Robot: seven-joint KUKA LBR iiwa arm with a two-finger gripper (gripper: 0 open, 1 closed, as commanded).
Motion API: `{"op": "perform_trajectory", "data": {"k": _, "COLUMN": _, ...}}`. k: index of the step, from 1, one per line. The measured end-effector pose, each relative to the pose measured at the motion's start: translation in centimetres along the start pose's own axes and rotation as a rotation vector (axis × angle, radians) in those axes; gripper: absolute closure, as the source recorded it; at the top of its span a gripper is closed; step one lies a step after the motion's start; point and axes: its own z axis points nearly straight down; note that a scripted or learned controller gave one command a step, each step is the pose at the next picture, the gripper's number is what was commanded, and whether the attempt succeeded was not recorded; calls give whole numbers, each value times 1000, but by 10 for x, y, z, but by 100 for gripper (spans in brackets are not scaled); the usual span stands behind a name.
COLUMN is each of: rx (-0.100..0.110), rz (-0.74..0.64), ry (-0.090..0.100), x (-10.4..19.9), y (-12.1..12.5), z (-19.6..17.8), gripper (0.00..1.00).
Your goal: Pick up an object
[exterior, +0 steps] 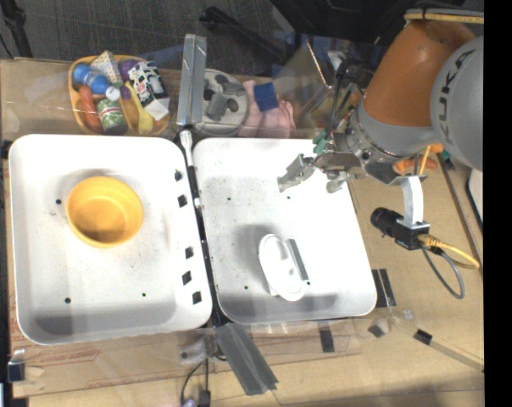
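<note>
the left bin (pixel 36 312) holds a yellow bowl (pixel 106 210), upright, well left of the divider (pixel 197 227) between the bins; behind that bin, a basket (pixel 120 93) heaped with small toys; right of the divider, the right bin (pixel 239 176) has a white object (pixel 281 266) with a grey strip along it, lying near the bin's front edge; behind this bin, a grey piece (pixel 223 98) and a blue block (pixel 265 97) on something pink; the gripper (pixel 311 170) hangs over the right bin's back right corner, well apart from the white object; its jaws look apart with nothing between them; the grey arm (pixel 425 83) with its orange band comes in from the right of the bin.
</note>
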Motion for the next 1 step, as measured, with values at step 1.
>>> {"op": "perform_trajectory", "data": {"k": 1, "rx": 0, "rz": 60, "ry": 1, "x": 3, "y": -51, "z": 120, "gripper": 0}}
